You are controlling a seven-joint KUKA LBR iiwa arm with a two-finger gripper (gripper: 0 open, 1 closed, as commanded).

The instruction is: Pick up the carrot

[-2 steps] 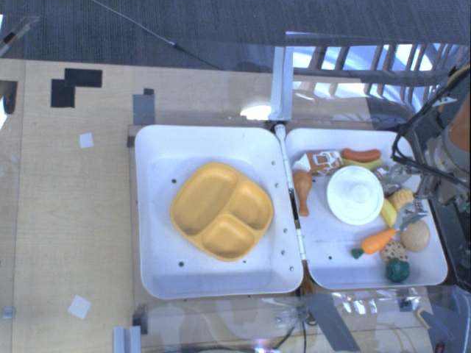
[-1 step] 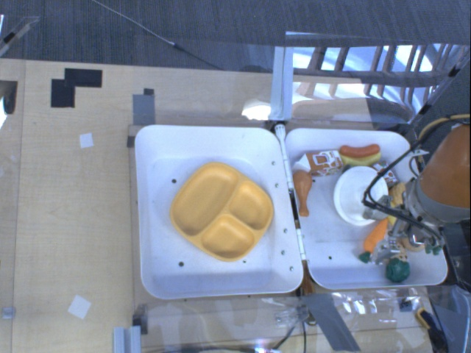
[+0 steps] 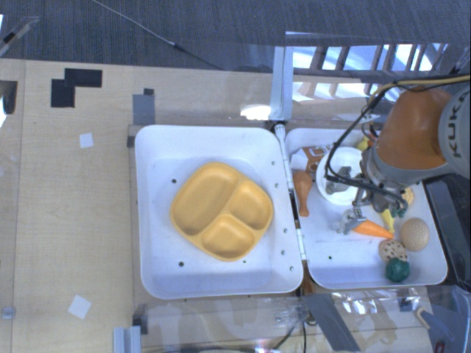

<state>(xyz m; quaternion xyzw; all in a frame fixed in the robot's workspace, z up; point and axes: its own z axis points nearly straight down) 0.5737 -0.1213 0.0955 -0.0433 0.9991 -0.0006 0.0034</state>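
The carrot (image 3: 374, 230) is a small orange wedge lying flat on the floor of the right bin (image 3: 331, 263), its tip pointing right. My gripper (image 3: 352, 220) hangs low over the bin, right at the carrot's left end, and seems to touch it. The grey arm with its orange band (image 3: 412, 134) reaches in from the right and hides the bin's back right part.
Around the carrot lie a beige egg (image 3: 414, 234), a speckled cookie (image 3: 394, 250), a green piece (image 3: 397, 271), a white cup (image 3: 335, 184) and a brown drumstick (image 3: 300, 190). The left bin (image 3: 158, 271) holds a yellow divided plate (image 3: 222, 209).
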